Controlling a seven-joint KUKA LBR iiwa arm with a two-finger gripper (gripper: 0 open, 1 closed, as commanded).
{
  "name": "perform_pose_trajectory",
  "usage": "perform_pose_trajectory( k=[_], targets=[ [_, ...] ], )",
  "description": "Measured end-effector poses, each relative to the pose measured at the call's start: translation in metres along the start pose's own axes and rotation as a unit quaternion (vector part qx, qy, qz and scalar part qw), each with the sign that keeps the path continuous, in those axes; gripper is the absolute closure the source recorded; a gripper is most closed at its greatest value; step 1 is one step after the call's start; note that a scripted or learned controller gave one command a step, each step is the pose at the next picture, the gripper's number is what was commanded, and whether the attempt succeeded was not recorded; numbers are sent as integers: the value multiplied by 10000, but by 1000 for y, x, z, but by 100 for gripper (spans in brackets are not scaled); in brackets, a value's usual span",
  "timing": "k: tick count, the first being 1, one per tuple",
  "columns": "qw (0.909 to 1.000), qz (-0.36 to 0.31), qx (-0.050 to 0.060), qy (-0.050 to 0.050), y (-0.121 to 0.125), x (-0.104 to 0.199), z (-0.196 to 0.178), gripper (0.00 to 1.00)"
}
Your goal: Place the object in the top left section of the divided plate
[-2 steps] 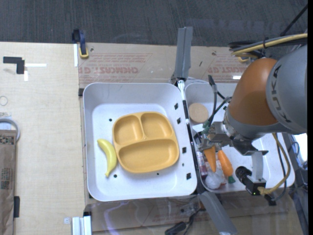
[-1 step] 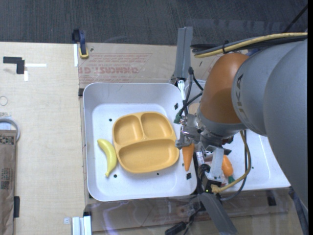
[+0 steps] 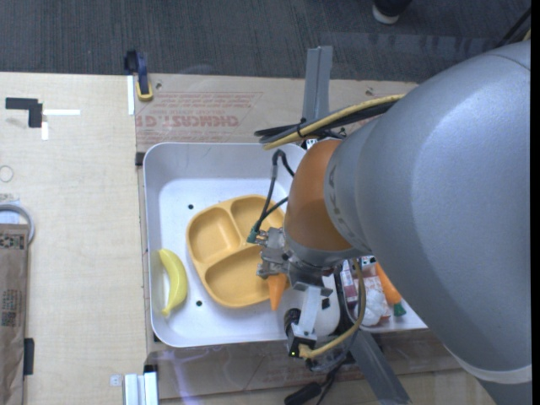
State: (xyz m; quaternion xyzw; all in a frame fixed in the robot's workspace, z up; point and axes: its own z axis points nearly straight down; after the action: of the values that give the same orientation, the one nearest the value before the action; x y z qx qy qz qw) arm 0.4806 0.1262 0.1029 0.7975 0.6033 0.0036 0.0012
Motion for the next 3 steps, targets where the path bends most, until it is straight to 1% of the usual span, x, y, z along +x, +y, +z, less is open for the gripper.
perform_pose_trajectory(
  k=[1, 2, 3],
  targets=[
    [9998, 197, 27, -30, -20, 65, 10, 100],
    [9968, 798, 51, -59, 49, 94, -16, 100],
    [9954, 955, -47, 10, -16, 100, 5, 100]
  ],
)
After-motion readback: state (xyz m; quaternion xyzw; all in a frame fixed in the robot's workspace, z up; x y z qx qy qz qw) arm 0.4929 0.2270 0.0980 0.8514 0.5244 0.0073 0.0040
